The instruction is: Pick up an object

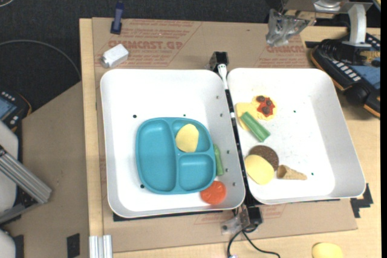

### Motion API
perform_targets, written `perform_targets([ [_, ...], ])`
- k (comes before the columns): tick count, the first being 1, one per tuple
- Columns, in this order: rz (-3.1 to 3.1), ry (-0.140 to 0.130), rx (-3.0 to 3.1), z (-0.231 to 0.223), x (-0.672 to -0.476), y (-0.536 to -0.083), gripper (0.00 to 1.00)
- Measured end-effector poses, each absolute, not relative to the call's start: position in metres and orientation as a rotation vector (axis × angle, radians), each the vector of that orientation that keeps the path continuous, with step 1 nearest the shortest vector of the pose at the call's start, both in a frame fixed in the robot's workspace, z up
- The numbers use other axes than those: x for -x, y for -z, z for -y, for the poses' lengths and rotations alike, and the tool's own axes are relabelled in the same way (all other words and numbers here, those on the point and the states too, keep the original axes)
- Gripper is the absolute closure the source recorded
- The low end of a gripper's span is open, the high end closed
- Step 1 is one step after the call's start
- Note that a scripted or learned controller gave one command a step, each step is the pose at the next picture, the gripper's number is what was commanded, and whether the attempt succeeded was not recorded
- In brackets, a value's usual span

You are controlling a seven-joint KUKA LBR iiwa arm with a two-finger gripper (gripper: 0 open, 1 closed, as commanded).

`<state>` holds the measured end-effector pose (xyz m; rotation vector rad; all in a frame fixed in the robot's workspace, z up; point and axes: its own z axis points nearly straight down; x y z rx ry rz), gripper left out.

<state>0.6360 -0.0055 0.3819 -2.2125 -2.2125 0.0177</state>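
At upper right, the gripper [284,33] hangs beyond the right bin's [320,84] far rim; whether it is clenched or released, I cannot tell. Toy food crowds that bin's left half: pizza slice [261,107], green stick [255,127], cookie [266,154], cone [291,174]. Its right half lies open.

A blue tray [158,157] carries a yellow piece [187,138]; an orange-red ball [213,192] lies beside.

Your right-hand bin holds a yellow slice with red topping [261,107] against a green stick [255,127], then a brown disc [266,154], yellow round [259,170] and tan cone [292,174]. Left, a yellow oval [187,138] sits in the compartmented blue tray [159,157], an orange-red round [213,192] just beside it.
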Motion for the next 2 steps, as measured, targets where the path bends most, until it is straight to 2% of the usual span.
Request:
perform_targets([
  [1,2.235,0.022,2.227,-0.02,-0.667,-0.536,1.0],
  [2,2.215,-0.019,2.211,-0.04,-0.665,-0.374,1.0],
])
